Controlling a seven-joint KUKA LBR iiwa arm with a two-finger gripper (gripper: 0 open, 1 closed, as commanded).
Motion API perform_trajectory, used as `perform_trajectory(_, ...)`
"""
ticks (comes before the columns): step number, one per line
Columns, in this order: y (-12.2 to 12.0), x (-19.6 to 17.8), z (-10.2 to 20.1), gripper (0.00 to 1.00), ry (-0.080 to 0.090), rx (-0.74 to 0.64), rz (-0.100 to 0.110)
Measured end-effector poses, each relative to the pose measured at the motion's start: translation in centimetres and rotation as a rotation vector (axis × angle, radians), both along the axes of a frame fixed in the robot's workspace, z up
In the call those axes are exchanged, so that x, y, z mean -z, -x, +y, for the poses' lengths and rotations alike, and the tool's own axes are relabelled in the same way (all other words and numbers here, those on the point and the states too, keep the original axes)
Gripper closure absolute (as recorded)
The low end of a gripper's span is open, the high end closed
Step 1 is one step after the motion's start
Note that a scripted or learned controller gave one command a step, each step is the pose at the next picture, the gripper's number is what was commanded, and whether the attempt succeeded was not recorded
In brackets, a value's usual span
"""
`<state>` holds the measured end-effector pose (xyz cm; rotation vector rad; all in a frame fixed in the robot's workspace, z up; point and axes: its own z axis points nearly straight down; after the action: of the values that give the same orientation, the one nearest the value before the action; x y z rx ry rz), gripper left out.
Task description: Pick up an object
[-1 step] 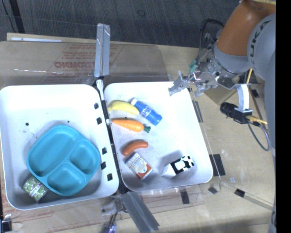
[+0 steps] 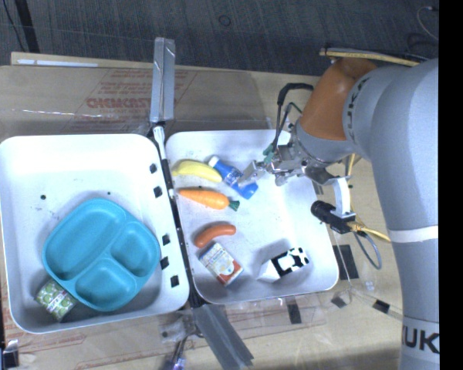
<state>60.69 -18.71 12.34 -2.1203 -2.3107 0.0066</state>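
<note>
Your tool (image 2: 256, 168) sits beside the blue bottle (image 2: 233, 174); I cannot tell its state. Centre over the bottle, clear of the banana (image 2: 196, 170), then descend.

We are seeing an evenly lit scene, with light falling from above and washing the two white bins (image 2: 85, 149) to a bluish, near-overexposed tone. Soft, short shadows are lying under the blue tray (image 2: 100, 254) and the small items. The grey arm (image 2: 401, 153) is showing a mild sheen. The floor at the top is staying dark. Detail is looking slightly soft and grainy throughout.
</note>
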Motion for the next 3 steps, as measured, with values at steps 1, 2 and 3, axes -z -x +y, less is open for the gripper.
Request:
perform_trajectory(1,1.0,3.1,2.0,0.0,-0.001,-0.067,-0.004)
perform_trajectory(2,1.0,2.1,2.0,1.0,0.0,-0.072,-0.001)
perform_trajectory(3,-3.3,-10.3,4.1,1.0,0.001,0.11,-0.006)
